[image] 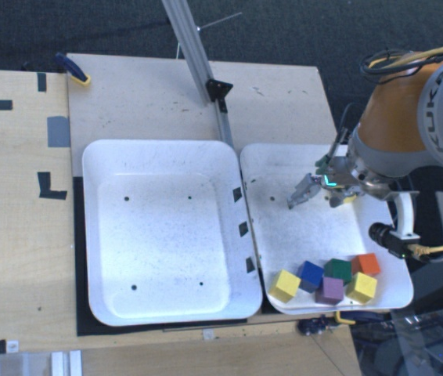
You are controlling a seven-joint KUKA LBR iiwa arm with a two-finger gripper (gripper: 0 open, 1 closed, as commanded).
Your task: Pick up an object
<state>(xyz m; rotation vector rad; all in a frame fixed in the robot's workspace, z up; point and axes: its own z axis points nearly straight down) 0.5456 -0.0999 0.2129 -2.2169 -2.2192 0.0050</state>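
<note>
Several small coloured blocks lie bunched in the front corner of the right bin (300,237): a yellow block (286,285), a blue block (311,275), a green block (336,269), an orange block (367,264), a purple block (332,289) and a second yellow block (363,288). My gripper (313,202) hangs over the middle of the right bin, behind the blocks and apart from them. It is open with nothing between its fingers. One grey finger (300,193) points down to the left.
The left bin (167,233) sits beside the right one, their rims touching. A slanted metal post (194,41) with a black clamp stands behind the bins. The arm's orange band (397,120) and cables overhang the right bin's right side.
</note>
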